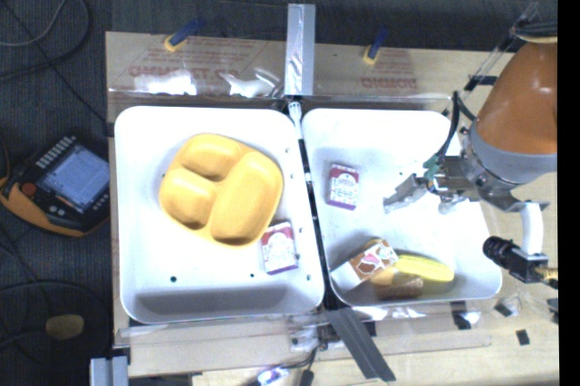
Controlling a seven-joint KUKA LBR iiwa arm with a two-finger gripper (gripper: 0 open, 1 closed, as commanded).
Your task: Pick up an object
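Observation:
My gripper (417,199) hangs over the right part of the right bin (399,132), open, with bare white bin floor between its fingers. A small red and white packet (343,187) lies to its left in the same bin. Along the bin's front edge lie a yellow banana (426,267) and a brown item with a red and white label (372,260), touching each other. In the left bin (145,275) sits a large yellow lumpy object (220,188), with a second red and white packet (279,247) at its lower right.
The grey arm with its orange band (526,103) reaches in from the right. A metal divider strip (300,49) stands behind the bins. A hand-held controller (59,185) lies on the dark floor at the left.

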